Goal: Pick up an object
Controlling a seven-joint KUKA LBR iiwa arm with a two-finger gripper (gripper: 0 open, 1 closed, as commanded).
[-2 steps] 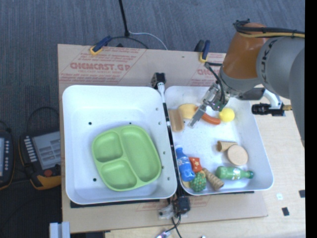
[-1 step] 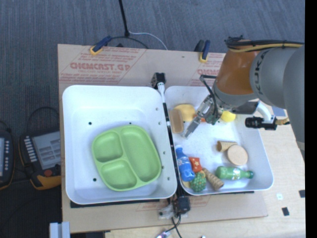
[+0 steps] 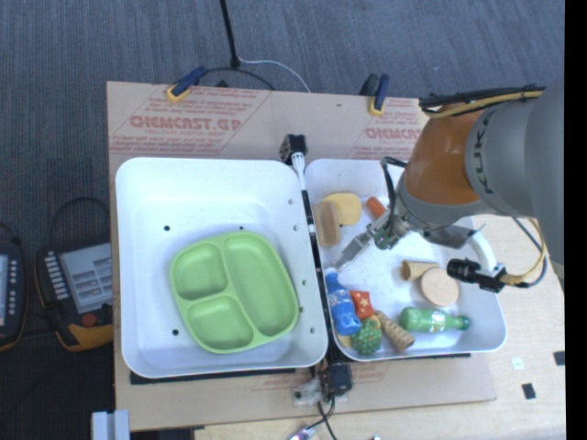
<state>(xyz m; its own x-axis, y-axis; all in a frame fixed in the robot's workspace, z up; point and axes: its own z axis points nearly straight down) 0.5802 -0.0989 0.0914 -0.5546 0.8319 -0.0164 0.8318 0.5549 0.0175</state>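
End effector hangs above smooth white bin, near rounded yellow toy.

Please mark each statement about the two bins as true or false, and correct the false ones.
1. The green divided plate lies in the left bin. True.
2. The green bottle stands upright. False: it lies on its side in the right bin.
3. The end effector is above the right bin. True.
4. The plate has two compartments. False: it has three.
5. The blue item lies near the right bin's left wall. True.
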